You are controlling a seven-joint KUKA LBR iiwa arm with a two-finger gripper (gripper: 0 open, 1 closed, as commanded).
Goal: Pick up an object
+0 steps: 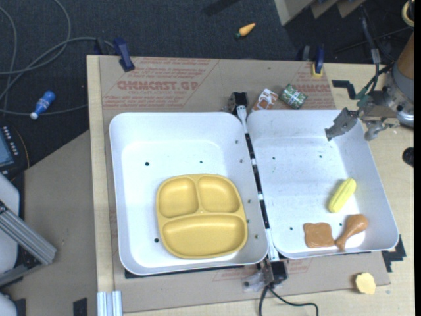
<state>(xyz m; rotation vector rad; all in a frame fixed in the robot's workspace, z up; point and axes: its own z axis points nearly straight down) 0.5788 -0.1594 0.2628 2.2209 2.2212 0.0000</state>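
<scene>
Nothing is picked yet: the tool hangs released and bare over the right bin's far corner, while the yellow corn cob, toast slice and drumstick lie near its front edge.

reaches in from the right edge, high in the frame. hand hangs at the end of a grey wrist, turned leftward and slightly down. two dark fingers spread apart, nothing between them. arm body mostly cut off by the frame edge, cables trailing beside the wrist.
</scene>
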